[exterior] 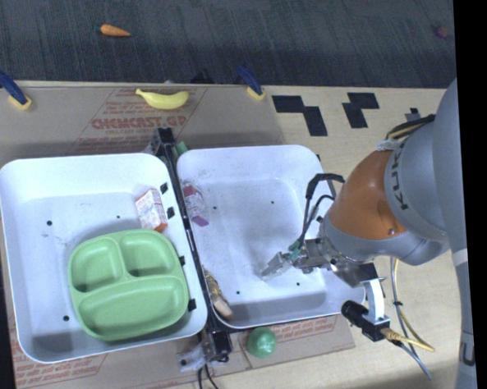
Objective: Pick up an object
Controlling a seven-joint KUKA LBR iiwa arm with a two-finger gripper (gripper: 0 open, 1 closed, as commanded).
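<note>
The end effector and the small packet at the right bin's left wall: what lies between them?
Between the end effector and the small packet, the camera view shows bare white floor of the right bin, with a few small dark dots.

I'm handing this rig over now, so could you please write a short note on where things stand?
End effector: low in the right bin, near its front right; nothing visibly held.
Things: green tray and small carton in the left bin; wrapped packet at the right bin's left wall; banana and green ball outside on the bench.
Done: nothing picked up.
Left: grasp and lift one object.
</note>
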